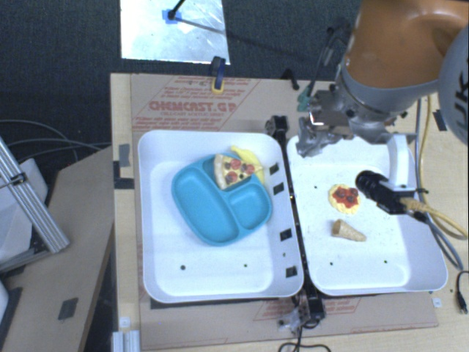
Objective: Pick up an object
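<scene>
My gripper (311, 144) hangs over the far left corner of the right bin (381, 277), below the grey wrist and orange band. Nothing shows in it. A small round yellow toy with red topping (344, 198) lies in the middle of the right bin, to the right of and nearer than the gripper. A tan cone-shaped piece (347, 231) lies just in front of it. In the left bin (165, 270) sits a blue divided plate (216, 207). A toy pizza slice (232, 170) rests on the plate's far edge, with a yellow piece (250, 157) behind it.
A row of black clips (284, 211) runs along the wall between the two bins. The bins rest on a cardboard sheet (190, 101). A shiny square sheet (176, 20) lies beyond the bench. Cables trail past the right bin's right edge.
</scene>
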